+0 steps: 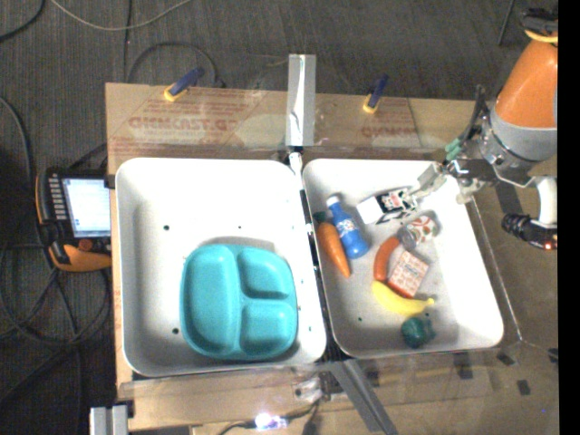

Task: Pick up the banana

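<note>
The yellow banana (404, 300) lies in the lower part of the right bin (471, 320), curving under a pink packet (410, 271). A dark teal lump (417, 332) sits just below its right end. My gripper (433, 180) hangs over the bin's upper right corner, well above and to the right of the banana and apart from it. Nothing is visibly held in the gripper. The grey arm with its orange band (533, 84) reaches in from the right edge.
The right bin also holds an orange carrot (334, 248), a blue bottle (347, 227), a white and black box (390, 203), a small can (420, 229) and a red curved piece (385, 256). A teal divided plate (240, 300) lies in the left bin (145, 207).
</note>
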`<state>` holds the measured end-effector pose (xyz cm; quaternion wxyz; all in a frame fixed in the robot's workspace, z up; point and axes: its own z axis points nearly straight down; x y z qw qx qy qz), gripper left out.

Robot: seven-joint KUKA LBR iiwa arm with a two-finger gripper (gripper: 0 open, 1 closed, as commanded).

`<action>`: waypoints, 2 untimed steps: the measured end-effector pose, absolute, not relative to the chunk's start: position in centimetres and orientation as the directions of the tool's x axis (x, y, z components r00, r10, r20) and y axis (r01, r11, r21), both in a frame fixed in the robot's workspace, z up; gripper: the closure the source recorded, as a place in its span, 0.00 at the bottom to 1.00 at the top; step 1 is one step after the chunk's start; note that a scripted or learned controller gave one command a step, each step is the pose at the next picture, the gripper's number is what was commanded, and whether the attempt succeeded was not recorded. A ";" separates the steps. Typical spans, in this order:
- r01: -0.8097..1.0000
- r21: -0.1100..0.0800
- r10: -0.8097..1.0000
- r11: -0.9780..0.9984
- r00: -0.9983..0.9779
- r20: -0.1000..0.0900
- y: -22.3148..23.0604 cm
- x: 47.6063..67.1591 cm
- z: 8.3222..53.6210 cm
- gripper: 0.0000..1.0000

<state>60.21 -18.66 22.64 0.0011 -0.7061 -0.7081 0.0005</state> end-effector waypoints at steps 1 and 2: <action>0.985 -0.005 0.985 -0.171 0.171 0.000 -13.6 53.3 14.4 0.00; 0.949 -0.003 0.949 -0.316 0.316 0.001 -12.1 52.7 11.3 0.00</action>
